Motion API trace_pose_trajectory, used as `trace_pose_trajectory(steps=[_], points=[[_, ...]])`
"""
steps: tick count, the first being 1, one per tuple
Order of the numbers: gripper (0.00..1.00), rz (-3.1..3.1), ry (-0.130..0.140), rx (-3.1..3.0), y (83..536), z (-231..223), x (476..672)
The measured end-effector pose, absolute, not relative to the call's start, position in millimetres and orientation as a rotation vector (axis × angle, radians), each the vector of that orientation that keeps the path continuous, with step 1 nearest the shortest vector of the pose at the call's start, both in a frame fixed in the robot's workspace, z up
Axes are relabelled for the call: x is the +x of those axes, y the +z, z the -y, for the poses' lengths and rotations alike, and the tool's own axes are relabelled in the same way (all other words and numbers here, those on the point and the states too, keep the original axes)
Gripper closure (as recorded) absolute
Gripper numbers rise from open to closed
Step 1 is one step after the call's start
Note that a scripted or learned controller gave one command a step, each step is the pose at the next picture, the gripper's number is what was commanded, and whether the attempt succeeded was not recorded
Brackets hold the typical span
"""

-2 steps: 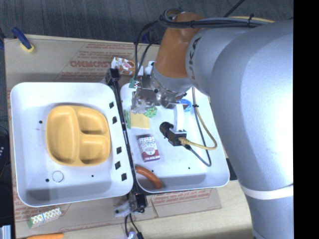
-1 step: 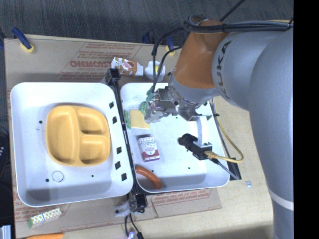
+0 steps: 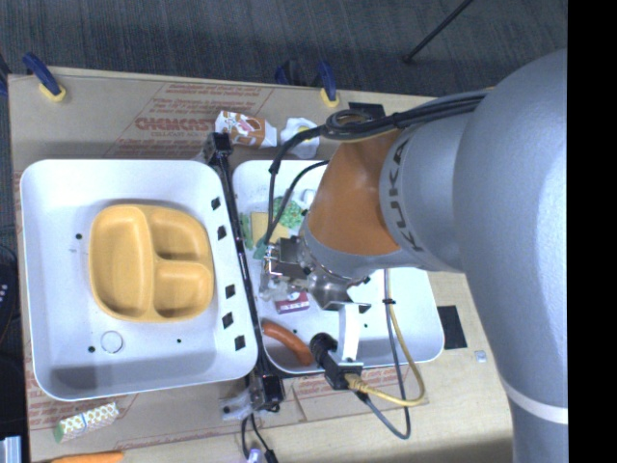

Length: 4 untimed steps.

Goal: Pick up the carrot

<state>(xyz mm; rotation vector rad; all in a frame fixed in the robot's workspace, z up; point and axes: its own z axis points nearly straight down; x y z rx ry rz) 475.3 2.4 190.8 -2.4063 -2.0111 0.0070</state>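
The carrot [image 3: 285, 341], a short orange piece, lies in the right bin [image 3: 424, 340] near its front left corner, close to the divider. My gripper [image 3: 282, 274] hangs low over the left part of that bin, just behind the carrot, with a small red and white item [image 3: 292, 303] between them. The grey arm and its orange band [image 3: 352, 201] cover most of the right bin.
The left bin [image 3: 58, 258] holds a yellow divided plate [image 3: 151, 259]. Green and yellow items [image 3: 271, 224] lie at the back left of the right bin. Packets [image 3: 241, 126] sit on the cardboard behind the bins. A yellow cable [image 3: 397, 355] loops over the front rim.
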Motion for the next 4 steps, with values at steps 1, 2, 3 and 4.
trace_pose_trajectory(steps=[1,2,3,4], points=[[1.0,2.036,0.003,-2.39,263.8,64.5,476.4],[1.0,1.894,0.005,-2.502,213.0,178.3,475.7],[1.0,2.246,0.001,-2.196,309.5,199.7,477.6],[1.0,2.516,0.002,-1.876,298.3,210.9,476.3]])
